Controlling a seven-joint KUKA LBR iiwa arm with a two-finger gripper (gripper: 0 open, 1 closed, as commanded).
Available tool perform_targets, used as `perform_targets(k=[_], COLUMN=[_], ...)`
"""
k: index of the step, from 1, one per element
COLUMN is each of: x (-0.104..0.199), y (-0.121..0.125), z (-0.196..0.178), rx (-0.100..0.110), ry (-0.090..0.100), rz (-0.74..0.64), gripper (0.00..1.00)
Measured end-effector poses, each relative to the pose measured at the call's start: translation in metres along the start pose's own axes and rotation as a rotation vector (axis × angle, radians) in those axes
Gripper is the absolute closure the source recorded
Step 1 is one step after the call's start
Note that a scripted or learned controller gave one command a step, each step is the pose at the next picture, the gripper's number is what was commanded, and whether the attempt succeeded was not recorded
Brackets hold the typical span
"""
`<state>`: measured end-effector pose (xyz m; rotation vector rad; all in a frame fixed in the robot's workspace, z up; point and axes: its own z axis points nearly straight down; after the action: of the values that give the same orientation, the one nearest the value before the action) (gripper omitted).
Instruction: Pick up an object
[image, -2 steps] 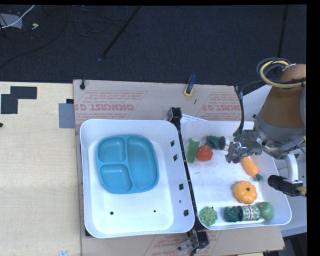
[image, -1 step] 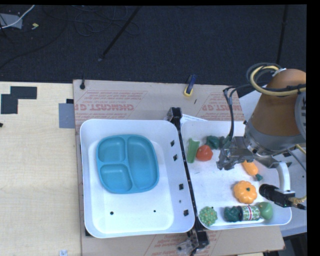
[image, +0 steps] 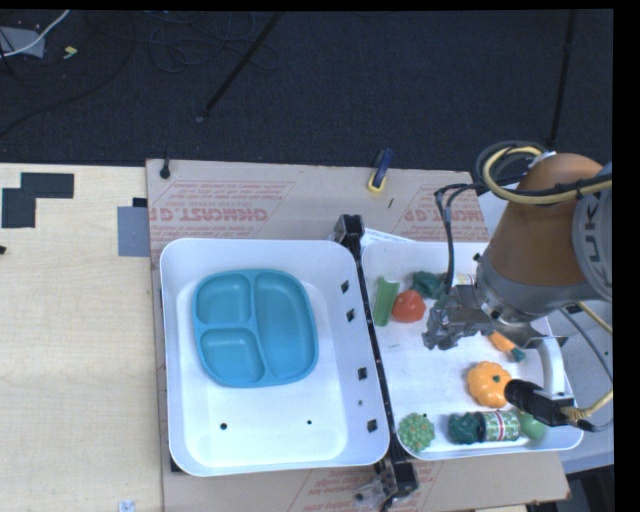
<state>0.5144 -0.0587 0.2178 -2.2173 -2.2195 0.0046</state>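
Looking down on the bench, the arm (image: 545, 240) reaches in from the right and hangs over the right bin (image: 395, 385), where small toy foods lie scattered. The left bin (image: 180, 420) holds a blue divided plate (image: 255, 327) and nothing the task seems to want.

Of the things to pick, the orange pumpkin (image: 487, 382) at the near right is the largest: rounded, probably hollow plastic, light and stiff, a little slick, so a grip across its widest part would suit it best. The small bottle (image: 500, 427) lying along the near wall looks rigid and would likely roll; it should be taken across its body. The red tomato (image: 407, 306) and the green pepper (image: 384, 300) sit touching at the far left of the bin, both light and hard by the look of them. The green knobbly ball (image: 416, 431) rests in the near left corner, hard against the wall, which would crowd a finger.

The gripper (image: 447, 330) hovers just right of the tomato, over bare floor. Whether its fingers are apart or together I cannot tell, for they blur into a dark mass; nothing is seen between them.
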Motion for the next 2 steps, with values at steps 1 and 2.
perform_targets(k=[1, 2], x=[-0.008, -0.004], y=[0.005, -0.002], z=[0.0, -0.02], rx=[-0.002, -0.004], ry=[0.0, 0.0], rz=[0.001, 0.0], gripper=[1.0, 1.0])
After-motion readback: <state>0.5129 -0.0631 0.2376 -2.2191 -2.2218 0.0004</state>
